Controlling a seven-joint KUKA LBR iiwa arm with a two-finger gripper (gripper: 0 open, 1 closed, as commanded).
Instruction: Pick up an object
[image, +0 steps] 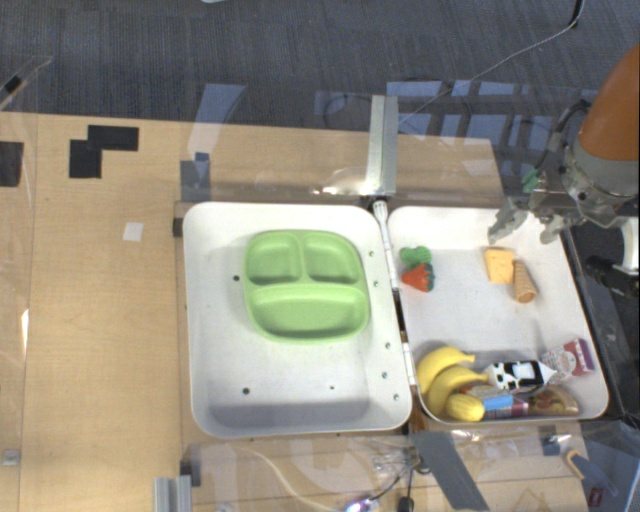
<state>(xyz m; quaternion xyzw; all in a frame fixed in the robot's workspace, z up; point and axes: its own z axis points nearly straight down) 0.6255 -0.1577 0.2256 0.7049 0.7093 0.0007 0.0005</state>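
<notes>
Cheese wedge (499, 266) just below claw (526, 222)

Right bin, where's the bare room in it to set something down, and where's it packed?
In the right bin, a bare white patch spans the middle, bordered by the strawberry on the left, the cheese wedge and ice cream cone above, and the bananas below. The near edge is crowded: bananas, toy cow, and small packets. The claw is over the far edge.

Two white bins (290, 225), one green plate (305, 283), perhaps eight small items (500, 266)
</notes>
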